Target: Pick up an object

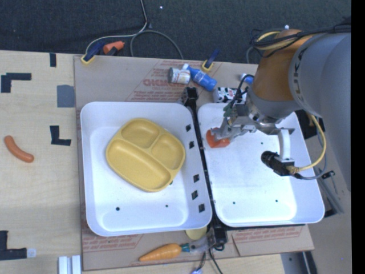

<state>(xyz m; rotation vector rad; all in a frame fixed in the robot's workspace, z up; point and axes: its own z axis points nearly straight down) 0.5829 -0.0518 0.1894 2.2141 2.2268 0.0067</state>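
**Hand low over the red piece in the right bin**

Nearest the lens, the grey arm [319, 73] with its orange band reaches in from three o'clock. Its hand [231, 125] sits low over a small red object [217, 140] at about ten o'clock in the right bin [256, 210], close to the wall it shares with its neighbour. Whether the hand is clenched, released or grasping cannot be told from this angle.

My reading: the grasp attempt is in hand, with no lift yet. Next comes a firm closure around the red object, then a straight rise clear of the bin wall.

Further out, a yellow divided plate [145, 153] lies in the left bin [137, 221]. On the desk [34, 210], a carrot [159, 252] rests at six o'clock and a sausage [18, 149] at nine.
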